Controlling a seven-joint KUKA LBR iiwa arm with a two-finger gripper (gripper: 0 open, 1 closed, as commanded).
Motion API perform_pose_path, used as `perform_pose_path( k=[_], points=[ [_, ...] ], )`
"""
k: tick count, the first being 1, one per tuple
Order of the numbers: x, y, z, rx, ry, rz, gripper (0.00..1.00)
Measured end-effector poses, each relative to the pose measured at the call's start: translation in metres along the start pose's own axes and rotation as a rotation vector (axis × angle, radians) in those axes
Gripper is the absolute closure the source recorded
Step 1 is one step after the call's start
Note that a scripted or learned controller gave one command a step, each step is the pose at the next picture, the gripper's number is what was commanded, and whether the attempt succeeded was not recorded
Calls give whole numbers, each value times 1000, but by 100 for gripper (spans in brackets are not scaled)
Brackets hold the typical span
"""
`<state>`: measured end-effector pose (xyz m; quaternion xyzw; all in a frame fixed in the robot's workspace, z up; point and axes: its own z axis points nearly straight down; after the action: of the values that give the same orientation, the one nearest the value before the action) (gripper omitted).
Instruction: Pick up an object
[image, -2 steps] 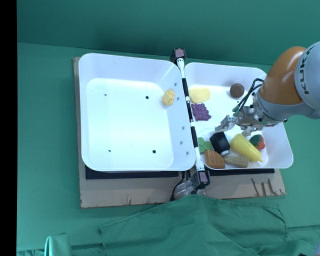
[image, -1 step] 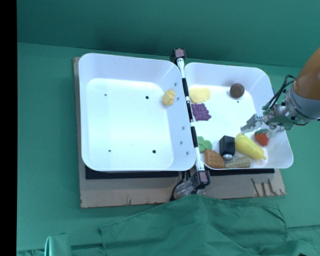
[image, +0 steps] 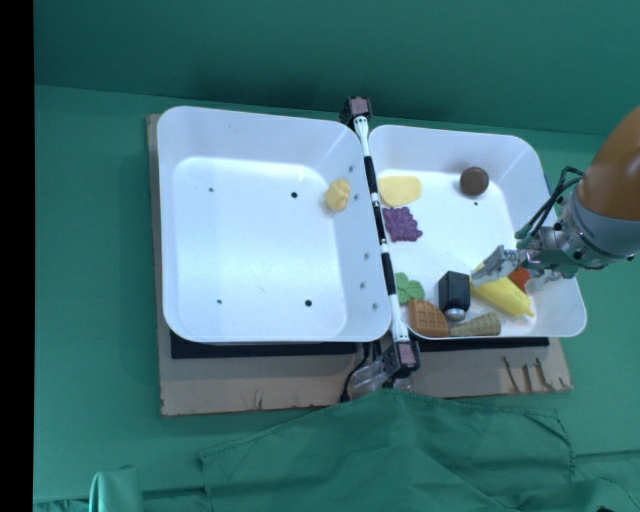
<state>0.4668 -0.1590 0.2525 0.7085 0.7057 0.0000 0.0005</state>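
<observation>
In the left bin we see one small yellow lump by the divider. Across in the right bin, a yellow corn-like piece lies near the front right corner, its long axis slanting from upper left to lower right. The claw hovers just above it; we cannot tell whether it is open. No writing is legible.

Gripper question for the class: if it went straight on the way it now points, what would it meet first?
Probably the yellow corn toy. The gripper points down-left into the right bin, just above that toy; depth is unclear from one view.
</observation>
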Motion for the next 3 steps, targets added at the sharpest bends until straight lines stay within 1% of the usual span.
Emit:
perform_pose_path(
  k=[1,2,3],
  points=[
    [-23,1,-62,-9,-4,1,0],
    [-28,5,-21,2,-1,1,0],
    [-30,6,-35,-7,-4,4,100]
  ],
)
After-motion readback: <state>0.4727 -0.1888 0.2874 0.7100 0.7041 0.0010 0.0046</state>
